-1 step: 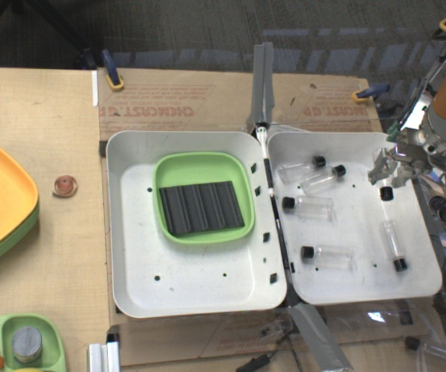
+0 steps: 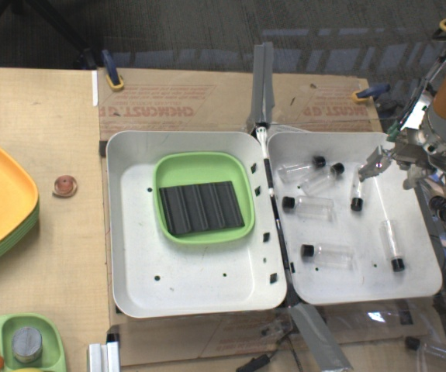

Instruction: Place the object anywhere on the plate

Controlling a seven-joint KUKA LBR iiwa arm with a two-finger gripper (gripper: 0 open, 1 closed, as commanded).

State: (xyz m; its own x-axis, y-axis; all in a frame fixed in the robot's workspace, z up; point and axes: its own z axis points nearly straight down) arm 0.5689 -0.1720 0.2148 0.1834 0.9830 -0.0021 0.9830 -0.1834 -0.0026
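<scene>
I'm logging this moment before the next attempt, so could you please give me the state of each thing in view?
Green plate: flat in the left bin, a dark ribbed mat on it.
Clear vials: lying scattered in the right bin, black caps on, none on the plate.
Gripper: over the right bin's upper right, nothing seen held.

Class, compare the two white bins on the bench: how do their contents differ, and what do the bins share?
The left bin holds one green plate bearing a dark ribbed slab; the right bin holds several scattered clear vials with black caps. The gripper hangs above the right bin, not the left. Both are shallow, white, side by side.
</scene>
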